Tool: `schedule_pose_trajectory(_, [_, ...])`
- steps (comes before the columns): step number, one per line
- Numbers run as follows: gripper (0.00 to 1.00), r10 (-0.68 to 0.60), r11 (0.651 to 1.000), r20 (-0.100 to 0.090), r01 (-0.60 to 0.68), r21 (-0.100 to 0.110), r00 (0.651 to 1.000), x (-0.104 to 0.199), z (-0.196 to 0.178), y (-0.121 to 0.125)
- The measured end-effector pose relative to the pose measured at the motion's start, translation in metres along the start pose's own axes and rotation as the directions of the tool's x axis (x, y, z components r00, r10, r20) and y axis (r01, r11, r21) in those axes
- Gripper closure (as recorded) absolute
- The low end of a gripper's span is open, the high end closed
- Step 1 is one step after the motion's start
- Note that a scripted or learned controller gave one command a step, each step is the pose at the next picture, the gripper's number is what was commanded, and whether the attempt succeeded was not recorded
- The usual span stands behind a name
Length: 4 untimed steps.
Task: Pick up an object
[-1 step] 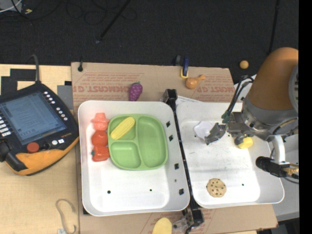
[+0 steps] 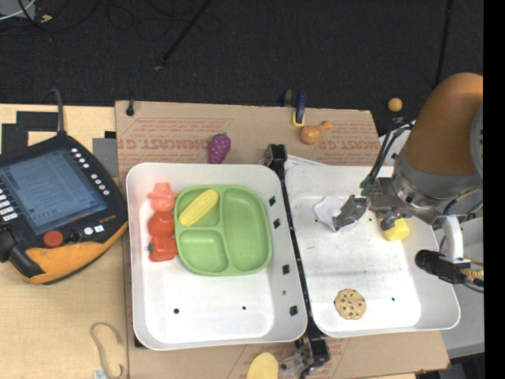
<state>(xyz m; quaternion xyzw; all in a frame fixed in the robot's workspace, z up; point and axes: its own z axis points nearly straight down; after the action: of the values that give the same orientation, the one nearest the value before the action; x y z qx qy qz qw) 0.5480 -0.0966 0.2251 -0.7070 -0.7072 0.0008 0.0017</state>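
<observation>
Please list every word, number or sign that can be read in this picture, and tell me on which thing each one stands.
Cardboard sheet behind the bins: red printed letters in a repeated line, seen upside down, too blurred to quote with certainty.
Teach pendant on the left: its screen shows lines of text, too small to read.
White bins, green divided plate, cookie, gripper: no lettering visible.

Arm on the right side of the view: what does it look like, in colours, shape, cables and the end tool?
The arm is a thick rounded body: a broad orange band on top, grey metal below it. Thin dark cables run down its left side toward the wrist. A black cylindrical part sticks out at its lower right beside a white bracket. The pincer is small, grey and metallic, at the end of dark linkage.
</observation>
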Motion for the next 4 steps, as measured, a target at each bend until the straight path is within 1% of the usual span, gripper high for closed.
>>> schedule_pose_trajectory(1, [0.00,0.000,1.000,-0.001,0.000,0.006,1.000,0.002,0.065,-0.003])
schedule_pose_trajectory(2, [0.00,0.000,1.000,0.000,0.000,0.004,1.000,-0.003,0.122,0.003])
schedule_pose_trajectory(3, [0.00,0.002,1.000,-0.001,-0.002,0.002,1.000,-0.001,0.139,0.003])
schedule_pose_trajectory(4, [1.00,0.011,1.000,-0.001,-0.011,0.001,1.000,-0.004,0.128,0.003])
